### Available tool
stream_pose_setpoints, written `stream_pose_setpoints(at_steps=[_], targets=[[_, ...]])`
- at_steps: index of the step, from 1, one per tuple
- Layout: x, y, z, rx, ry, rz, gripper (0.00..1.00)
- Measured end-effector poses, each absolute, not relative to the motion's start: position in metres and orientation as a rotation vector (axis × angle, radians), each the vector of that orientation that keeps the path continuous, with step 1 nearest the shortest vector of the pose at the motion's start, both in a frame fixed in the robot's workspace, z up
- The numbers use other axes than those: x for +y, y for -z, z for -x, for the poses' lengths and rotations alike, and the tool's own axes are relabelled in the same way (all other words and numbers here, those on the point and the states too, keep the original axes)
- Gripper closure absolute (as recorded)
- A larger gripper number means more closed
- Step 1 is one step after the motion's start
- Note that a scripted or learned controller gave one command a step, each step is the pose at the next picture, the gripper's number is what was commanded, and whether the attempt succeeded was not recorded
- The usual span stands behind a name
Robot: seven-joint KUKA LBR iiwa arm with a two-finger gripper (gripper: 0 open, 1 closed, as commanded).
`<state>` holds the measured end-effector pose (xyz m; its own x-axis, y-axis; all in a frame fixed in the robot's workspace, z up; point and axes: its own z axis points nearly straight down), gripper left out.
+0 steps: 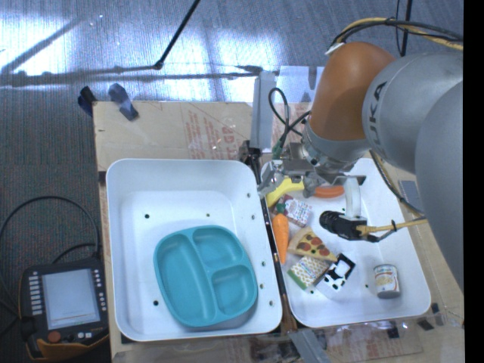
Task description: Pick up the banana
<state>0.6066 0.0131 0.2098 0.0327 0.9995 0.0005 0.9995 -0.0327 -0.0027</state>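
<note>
Gripper [281,178] sits low over the upper left corner of the right bin [412,297], right at the banana [278,193], whose yellow end pokes out beneath it beside the bin's left wall; how far apart its fingers stand, and whether they have the fruit, cannot be told from this angle. Below the banana lie a carrot [281,235], a pizza slice [311,245] and a small can [386,280], while the left bin [132,184] carries a teal divided plate [204,277].
</note>
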Motion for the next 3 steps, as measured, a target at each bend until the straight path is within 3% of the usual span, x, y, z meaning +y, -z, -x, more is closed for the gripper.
stream_pose_setpoints(at_steps=[1,2,3], targets=[[-0.047,-0.186,-0.644,-2.142,-0.003,2.296,0.0],[-0.084,-0.107,-0.643,-2.059,-0.005,2.368,0.0],[-0.082,-0.095,-0.647,-2.062,0.004,2.374,0.0]])
